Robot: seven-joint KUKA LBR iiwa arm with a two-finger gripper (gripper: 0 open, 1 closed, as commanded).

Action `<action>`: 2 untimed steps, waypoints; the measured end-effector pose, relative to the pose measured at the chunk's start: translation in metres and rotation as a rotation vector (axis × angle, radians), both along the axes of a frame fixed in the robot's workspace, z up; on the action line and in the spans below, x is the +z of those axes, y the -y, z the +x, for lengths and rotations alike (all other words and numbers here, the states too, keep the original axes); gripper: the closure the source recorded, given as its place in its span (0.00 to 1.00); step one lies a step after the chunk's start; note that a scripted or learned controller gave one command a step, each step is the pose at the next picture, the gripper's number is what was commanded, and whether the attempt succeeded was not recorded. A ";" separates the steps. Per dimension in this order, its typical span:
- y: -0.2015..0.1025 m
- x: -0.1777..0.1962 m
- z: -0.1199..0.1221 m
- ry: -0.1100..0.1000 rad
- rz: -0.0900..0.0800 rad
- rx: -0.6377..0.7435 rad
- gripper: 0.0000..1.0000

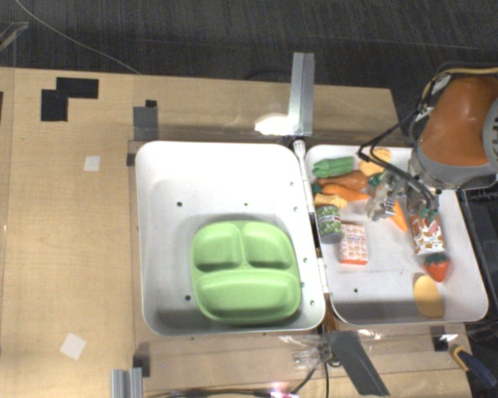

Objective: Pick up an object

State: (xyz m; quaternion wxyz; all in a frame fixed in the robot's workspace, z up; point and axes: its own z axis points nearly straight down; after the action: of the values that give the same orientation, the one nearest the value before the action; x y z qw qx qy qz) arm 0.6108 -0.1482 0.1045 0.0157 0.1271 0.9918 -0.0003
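Gripper [392,201] low in right bin [473,305] — jaw state unclear. Carrot [345,194] just left of jaws, carton [427,234] just right, packet [353,244] below-left — none held. Tray [245,269] far left.

A dark grey carpeted floor [232,15] runs along the far side, with a thin pale cable [66,36] curving across it toward the bench's far left corner. The bench [58,247] is light wood under a clear sheet, with black square markings [66,96] near its far left edge and small pale squares [73,346] toward its left and near sides. A metal upright post [302,94] stands at the far edge, with a bright glare spot [272,124] just beside its foot.
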 end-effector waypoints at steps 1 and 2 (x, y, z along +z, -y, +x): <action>-0.031 0.151 0.048 -0.006 0.002 -0.011 1.00; -0.016 0.196 0.054 -0.015 0.004 -0.080 1.00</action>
State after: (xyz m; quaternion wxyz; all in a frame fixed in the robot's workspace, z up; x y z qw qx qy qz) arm 0.6651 -0.1323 0.3001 0.0078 0.1667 0.9860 0.0002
